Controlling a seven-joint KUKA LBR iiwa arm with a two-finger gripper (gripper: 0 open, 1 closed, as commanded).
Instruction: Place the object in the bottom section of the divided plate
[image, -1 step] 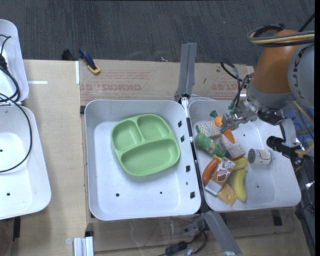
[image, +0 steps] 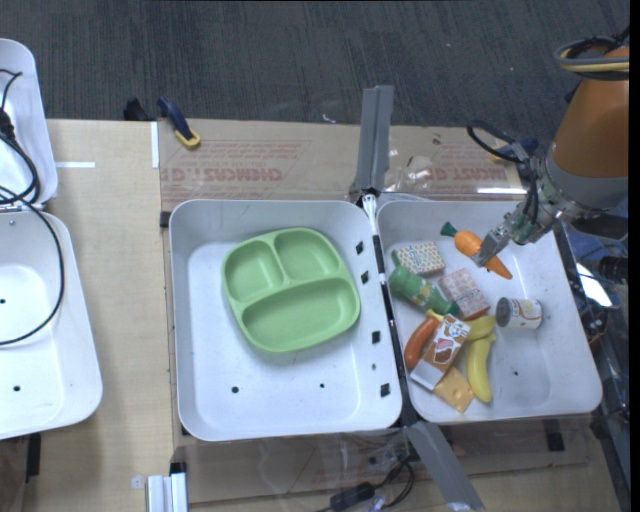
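Wooden bench (image: 110, 190), arm slanting from right, tool (image: 497, 246) touching carrot (image: 478, 248)

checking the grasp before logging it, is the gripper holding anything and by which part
It cannot be told. The gripper sits right at the carrot in the right bin, near its middle, but a hold is not visible.

Lighting: bright, even, overhead. Shadows: soft and short, falling just under the green divided plate (image: 292, 290) and along the inner walls of the left bin (image: 200, 330). Glare: mild sheen on the right bin (image: 560, 370) floor and a crumpled clear wrapper (image: 410, 175) at the table's far edge. Focus: moderately sharp overall; fine print illegible. Floor beyond the table: dark, grainy.
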